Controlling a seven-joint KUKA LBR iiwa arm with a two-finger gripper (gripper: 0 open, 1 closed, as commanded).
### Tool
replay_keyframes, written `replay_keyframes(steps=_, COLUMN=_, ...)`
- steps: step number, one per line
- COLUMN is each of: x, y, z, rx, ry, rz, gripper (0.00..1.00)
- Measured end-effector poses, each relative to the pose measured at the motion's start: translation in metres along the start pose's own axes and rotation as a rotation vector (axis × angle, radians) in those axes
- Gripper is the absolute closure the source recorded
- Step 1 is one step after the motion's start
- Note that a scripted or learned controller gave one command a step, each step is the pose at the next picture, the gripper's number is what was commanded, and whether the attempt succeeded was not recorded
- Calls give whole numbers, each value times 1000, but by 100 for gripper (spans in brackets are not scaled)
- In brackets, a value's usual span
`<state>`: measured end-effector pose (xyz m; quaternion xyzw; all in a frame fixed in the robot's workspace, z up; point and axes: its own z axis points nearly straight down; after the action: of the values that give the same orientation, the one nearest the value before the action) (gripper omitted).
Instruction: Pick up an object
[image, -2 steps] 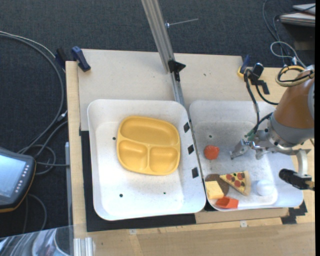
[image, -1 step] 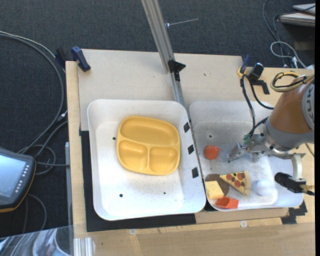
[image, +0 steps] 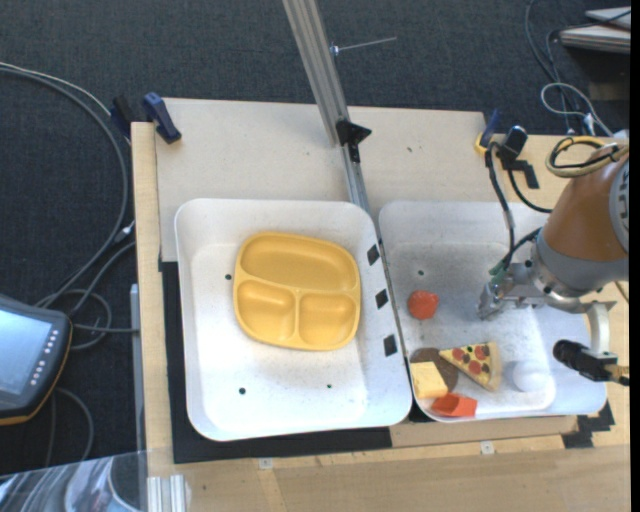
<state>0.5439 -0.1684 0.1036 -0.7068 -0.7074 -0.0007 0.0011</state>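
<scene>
In the right bin (image: 450, 235) lie a small red-orange ball (image: 423, 304), a toy pizza slice (image: 472, 363), a yellow cheese block (image: 428, 381), a brown piece (image: 438, 357), a red-orange wedge (image: 455, 405) and a white egg-like object (image: 528, 377). My gripper (image: 493, 298) hangs low over the middle of this bin, right of the ball and above the pizza slice. I see nothing held in it.
A yellow divided plate (image: 297, 290) rests in the left bin (image: 210, 390). A metal pole (image: 325, 70) slants down to the gap between the bins. Cables (image: 575, 150) and the arm's orange band (image: 590, 215) crowd the right side.
</scene>
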Motion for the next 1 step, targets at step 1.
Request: replay_keyframes(steps=1, x=0, y=5, z=-64, rx=-8, ry=-5, rz=-1, gripper=100)
